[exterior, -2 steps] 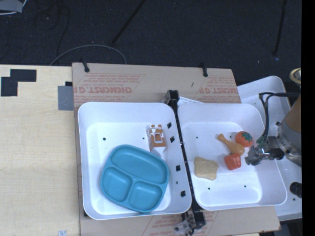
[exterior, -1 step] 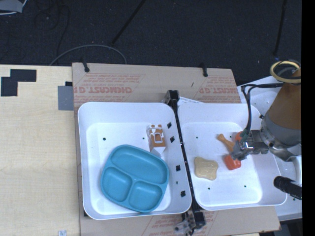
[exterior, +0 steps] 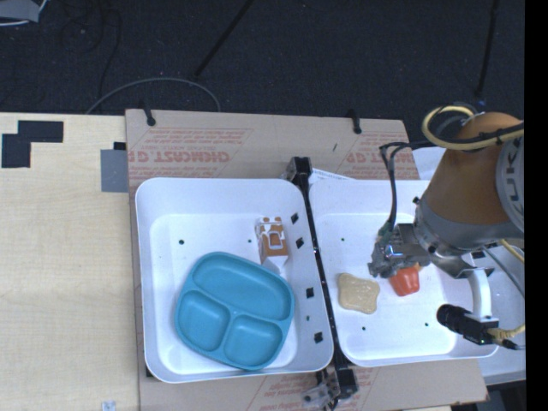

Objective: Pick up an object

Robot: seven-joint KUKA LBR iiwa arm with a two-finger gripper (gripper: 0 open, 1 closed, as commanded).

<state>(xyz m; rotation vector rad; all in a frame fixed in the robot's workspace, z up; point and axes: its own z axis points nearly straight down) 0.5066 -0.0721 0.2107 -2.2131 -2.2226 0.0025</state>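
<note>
Here the left bin holds a blue tray.

two white bins sit side by side. the left one holds one blue divided plate and one small orange-and-white toy. the right one holds one tan piece and one red piece.

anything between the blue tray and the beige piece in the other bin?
Camera view: the black divider where both bins meet lies between the blue tray and the beige piece; otherwise bare white floor.
</note>
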